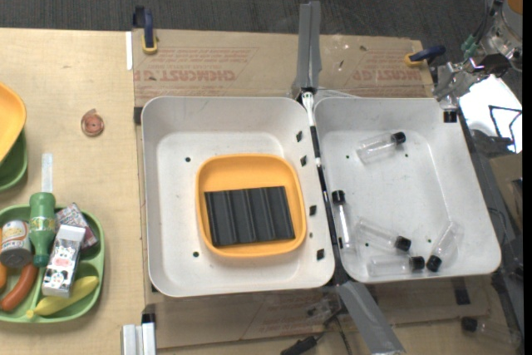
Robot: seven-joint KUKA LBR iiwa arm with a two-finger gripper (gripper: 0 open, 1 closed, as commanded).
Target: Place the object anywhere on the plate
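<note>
Surveying the bench from my remote station, I find the left bin (158,179) holding an orange plate (249,170) near its centre, and a dark ribbed object (249,214) lying flat on that plate, within the rim and square to it. I judge this to be the task's object, already at rest where the task wants it; its flat seating suggests a stable placement.

The right bin (465,204) carries several clear vials with black caps (382,145), one near the upper middle and the rest gathered toward the lower wall, probably spare pick stock.

Arm hardware sits at the upper right corner, well apart from both bins, as if parked clear of the camera's line. Its gripper is not distinguishable to me, so I cannot tell its opening or whether it carries anything.
</note>
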